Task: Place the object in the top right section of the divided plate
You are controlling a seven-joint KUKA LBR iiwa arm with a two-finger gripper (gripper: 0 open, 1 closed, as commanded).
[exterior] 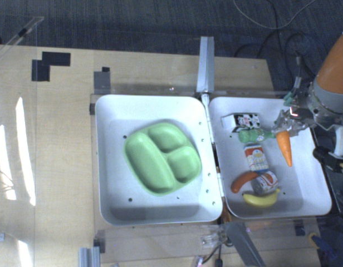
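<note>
Pale wooden bench point(49, 166), dark blue carpet floor point(132, 10), trailing cable point(272, 15)

Left bin point(110, 204): white, shallow, on the bench.
Right bin point(316, 196): white, touching the left bin's side.
Small carton point(240, 120): white with dark print, at the far end of the right bin.
Green item point(254, 134): just beside the carton.
Sausage point(244, 181): red-orange, near the front.
Banana point(260, 198): yellow, nearest the front edge.
Packet point(256, 158): between green item and banana.
Cable point(272, 7): looped on dark floor beyond the bench.
</note>
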